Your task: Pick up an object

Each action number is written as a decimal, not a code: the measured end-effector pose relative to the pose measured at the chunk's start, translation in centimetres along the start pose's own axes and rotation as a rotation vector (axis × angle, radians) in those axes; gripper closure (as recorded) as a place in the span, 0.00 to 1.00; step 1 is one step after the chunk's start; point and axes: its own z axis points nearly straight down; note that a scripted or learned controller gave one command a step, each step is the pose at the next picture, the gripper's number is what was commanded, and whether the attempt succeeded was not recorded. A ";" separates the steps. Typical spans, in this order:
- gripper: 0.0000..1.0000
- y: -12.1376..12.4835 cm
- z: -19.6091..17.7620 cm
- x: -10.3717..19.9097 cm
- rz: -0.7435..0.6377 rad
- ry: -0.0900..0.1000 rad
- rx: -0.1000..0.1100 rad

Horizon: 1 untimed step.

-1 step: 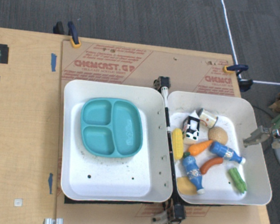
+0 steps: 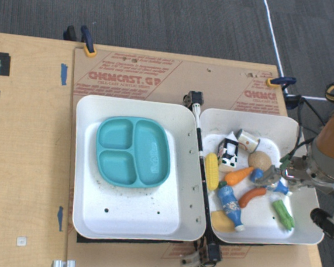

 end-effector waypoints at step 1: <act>0.00 -3.0 7.1 6.2 0.012 -0.004 -0.009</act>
